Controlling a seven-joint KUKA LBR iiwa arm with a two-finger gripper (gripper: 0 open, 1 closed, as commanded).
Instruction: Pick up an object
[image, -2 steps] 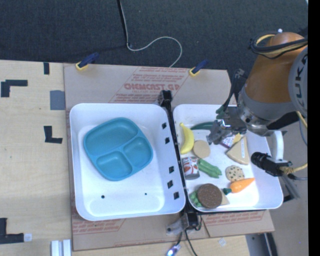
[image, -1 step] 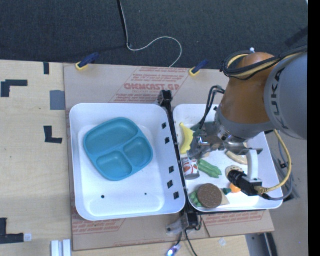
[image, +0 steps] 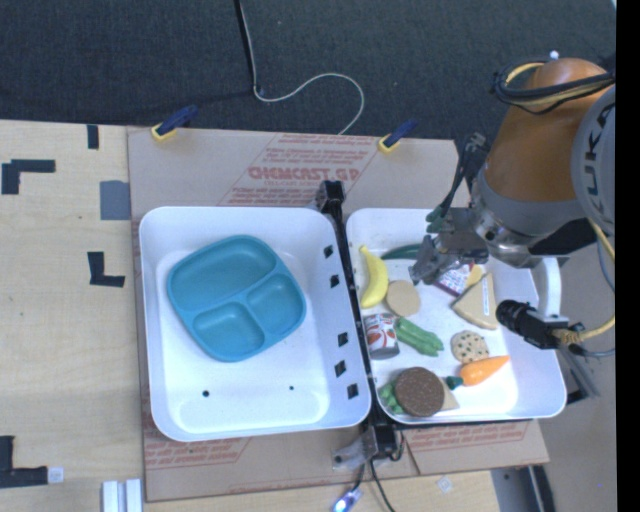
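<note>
Dark carpet (image: 120, 60) lay behind the bench, with a thin white cable (image: 300, 85) looping across it. Cardboard (image: 290, 170) covered the bench top, pinned at the back by two blue and yellow clamps (image: 175, 122).

At the left sat the left bin (image: 170, 400), and inside it a blue plate (image: 236, 297) with three compartments lay toward the back left. Black clips (image: 338, 300) ran along the seam where the two bins met.

Next came the right bin (image: 540, 395), crowded with toy food. A banana (image: 374, 277) lay near the seam, with a tan disc (image: 404, 298) just beside it. Below those were a small can (image: 381, 335) and a green pod (image: 418, 337). A brown patty (image: 418, 391) rested near the front rim. Further right were a cookie (image: 467, 346), a carrot (image: 484, 370) and a cheese wedge (image: 478, 302).

My claw (image: 443, 257) hung over the back of the right bin, above the tan disc and close to the cheese wedge. I could not tell whether it was released or clenched, nor whether it grasped anything. My arm (image: 545, 140) reached in from the right.
</note>
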